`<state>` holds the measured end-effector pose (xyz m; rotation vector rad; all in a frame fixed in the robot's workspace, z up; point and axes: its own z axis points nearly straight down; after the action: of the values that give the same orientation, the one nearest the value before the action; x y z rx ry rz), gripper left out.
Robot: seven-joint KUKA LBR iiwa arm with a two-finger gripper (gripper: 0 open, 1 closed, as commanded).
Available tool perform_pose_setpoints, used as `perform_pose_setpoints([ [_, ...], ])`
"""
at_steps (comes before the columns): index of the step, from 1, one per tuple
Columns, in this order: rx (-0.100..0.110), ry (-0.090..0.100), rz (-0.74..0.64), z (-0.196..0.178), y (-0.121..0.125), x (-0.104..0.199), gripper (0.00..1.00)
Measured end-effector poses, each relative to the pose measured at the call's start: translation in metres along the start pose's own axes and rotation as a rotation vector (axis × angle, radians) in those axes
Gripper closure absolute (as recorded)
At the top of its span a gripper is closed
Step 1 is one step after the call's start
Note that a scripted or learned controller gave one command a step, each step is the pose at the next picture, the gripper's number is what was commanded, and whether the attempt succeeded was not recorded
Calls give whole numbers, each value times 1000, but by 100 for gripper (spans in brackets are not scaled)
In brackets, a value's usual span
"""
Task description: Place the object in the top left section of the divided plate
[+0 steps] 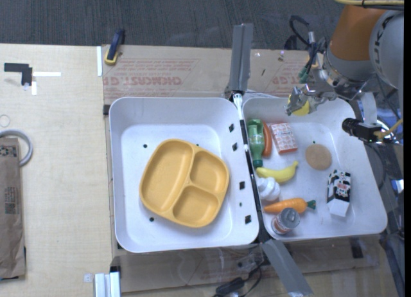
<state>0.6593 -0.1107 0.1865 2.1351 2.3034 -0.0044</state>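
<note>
The grey arm with its orange band comes in from the right, and its two-finger gripper (300, 104) hangs over the far left corner of the right-hand shallow white bin (367, 225). Something small and yellow (300, 107) shows right at the fingertips and looks pinched between them, so I'd judge the jaws narrow and closed on it, though it is too small to say what it is.

The yellow divided plastic plate (185, 183) lies tilted in the left-hand white bin (122, 161), well apart from the gripper, with a metal divider between the two bins. All three of its sections look bare. Because the plate sits at an angle, the top left section is the long one running along its far left side.

To do this carry well, I'd want the piece lifted clear of the bin wall and the divider before it travels left. It should then come down over the middle of that long section, not near the ridges, and be let go low so it doesn't bounce into a neighbouring section.

Left in the right bin are a green bottle (255, 136), a banana (279, 173), a carrot (290, 206) and a small milk carton (338, 193).
</note>
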Motion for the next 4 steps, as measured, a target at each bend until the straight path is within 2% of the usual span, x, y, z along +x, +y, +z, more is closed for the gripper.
perform_pose_setpoints([
  [1,4,2,171,-3,-83,71,100],
  [2,2,0,264,-81,-72,105,100],
  [3,5,0,139,-26,-108,166,100],
  [4,4,-1,218,-3,-90,194,100],
])
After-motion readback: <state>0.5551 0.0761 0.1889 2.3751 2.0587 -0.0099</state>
